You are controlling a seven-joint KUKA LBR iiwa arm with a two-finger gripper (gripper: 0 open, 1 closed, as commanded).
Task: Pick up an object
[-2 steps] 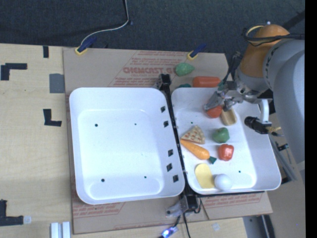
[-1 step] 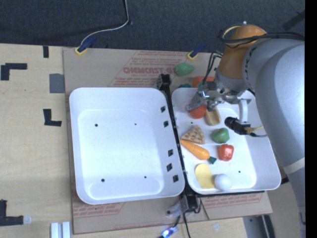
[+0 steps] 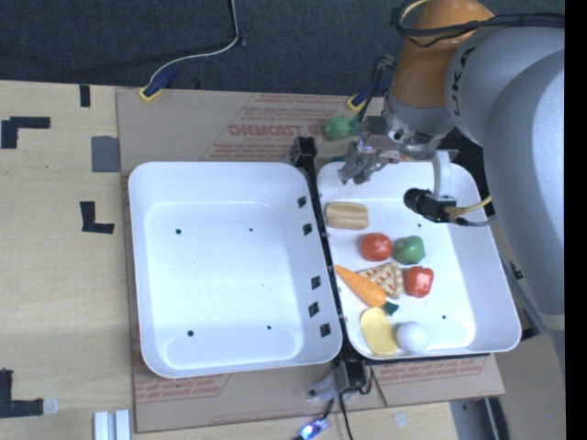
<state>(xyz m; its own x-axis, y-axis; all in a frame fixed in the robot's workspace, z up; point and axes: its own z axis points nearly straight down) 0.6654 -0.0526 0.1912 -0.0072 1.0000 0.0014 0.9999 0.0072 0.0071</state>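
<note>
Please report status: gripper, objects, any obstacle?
Gripper at right bin's far edge, holding nothing. Toy foods untouched; bread roll nearest. No obstacle seen.

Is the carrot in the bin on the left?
No, the carrot lies in the right bin, beside the waffle piece.
</note>
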